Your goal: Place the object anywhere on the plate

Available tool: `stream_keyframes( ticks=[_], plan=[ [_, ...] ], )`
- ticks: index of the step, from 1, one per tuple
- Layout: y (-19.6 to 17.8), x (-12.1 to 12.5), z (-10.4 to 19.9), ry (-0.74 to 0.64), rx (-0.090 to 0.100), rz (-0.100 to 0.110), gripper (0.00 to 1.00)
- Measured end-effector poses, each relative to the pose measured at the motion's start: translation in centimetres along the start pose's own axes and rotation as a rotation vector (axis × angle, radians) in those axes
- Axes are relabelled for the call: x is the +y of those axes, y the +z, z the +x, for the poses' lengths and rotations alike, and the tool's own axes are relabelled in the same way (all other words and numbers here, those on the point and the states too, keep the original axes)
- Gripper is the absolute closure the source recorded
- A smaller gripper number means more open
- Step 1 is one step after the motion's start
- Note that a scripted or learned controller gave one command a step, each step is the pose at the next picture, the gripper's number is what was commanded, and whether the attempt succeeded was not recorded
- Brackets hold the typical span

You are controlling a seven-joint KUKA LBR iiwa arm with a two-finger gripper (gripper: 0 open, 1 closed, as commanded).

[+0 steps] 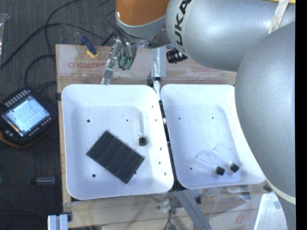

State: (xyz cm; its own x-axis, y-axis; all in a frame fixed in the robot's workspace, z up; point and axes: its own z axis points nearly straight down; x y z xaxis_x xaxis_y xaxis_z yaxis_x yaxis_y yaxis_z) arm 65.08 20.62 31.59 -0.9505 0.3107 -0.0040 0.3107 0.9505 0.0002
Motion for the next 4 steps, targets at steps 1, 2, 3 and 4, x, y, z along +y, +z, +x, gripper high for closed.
stream_keyframes(
  ticks=[1, 2, 3, 4],
  plan=[
    [-1.0, 0.0, -0.1, 0.002, -0.004, 0.001, 1.0],
    [-1.9, 0.0, -0.2, 0.003, -0.009, 0.002, 1.0],
    [-2.9, 0.0, -0.3, 0.005, -0.014, 0.002, 1.0],
    [-3.9, 0.0, -0.4, 0.006, -0.018, 0.003, 1.0]
  ],
)
